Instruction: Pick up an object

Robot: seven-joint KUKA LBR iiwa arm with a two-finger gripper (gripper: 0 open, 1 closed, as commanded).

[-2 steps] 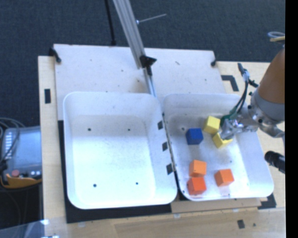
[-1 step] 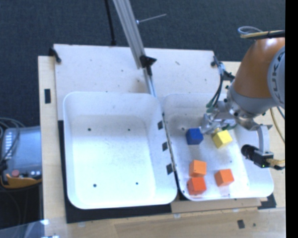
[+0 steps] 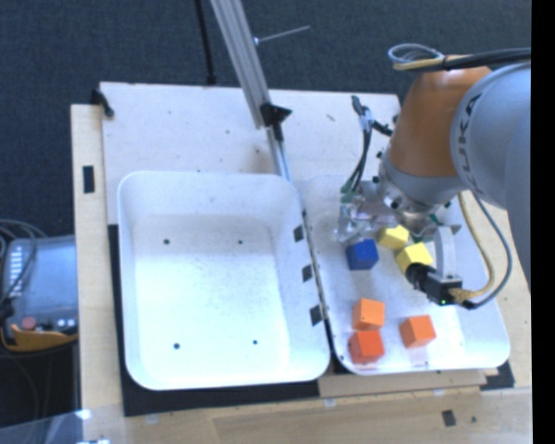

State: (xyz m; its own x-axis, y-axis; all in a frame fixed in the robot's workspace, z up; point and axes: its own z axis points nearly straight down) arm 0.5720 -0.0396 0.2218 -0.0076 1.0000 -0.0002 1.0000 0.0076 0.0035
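The right bin holds a blue cube, two yellow blocks and three orange cubes. My gripper hangs low in the far part of this bin, directly above the blue cube and just left of the yellow blocks. The wrist and the orange band cover the bin's far right part. The fingertips are lost in the metal of the hand, so their spacing cannot be read.
The left bin stands beside the right one, sharing a middle wall. A slanted metal pole rises from the bench behind the bins. Cables trail from the wrist over the right bin's right side.
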